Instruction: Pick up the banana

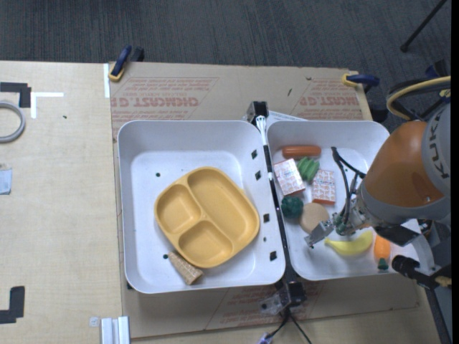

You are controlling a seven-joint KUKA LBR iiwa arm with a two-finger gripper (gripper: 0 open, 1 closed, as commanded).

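Banana [351,245] lies at 6 o'clock in the right bin [315,269], just below my gripper [343,226]. Cannot tell how far my gripper is parted. Advice: descend straight, straddle the mid-curve, avoid the beige disc [313,216] at 9 o'clock.

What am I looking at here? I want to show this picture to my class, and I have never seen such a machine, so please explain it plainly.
This is one camera fixed above a bench, looking down at a slant. The grey and orange shape on the right is a robot arm; its gripper hangs low over the banana it is meant to pick up. Two white bins sit side by side. The left bin holds a yellow divided plate and a brown cracker-like piece. The right bin holds toy food: a sausage, something green and small packets.
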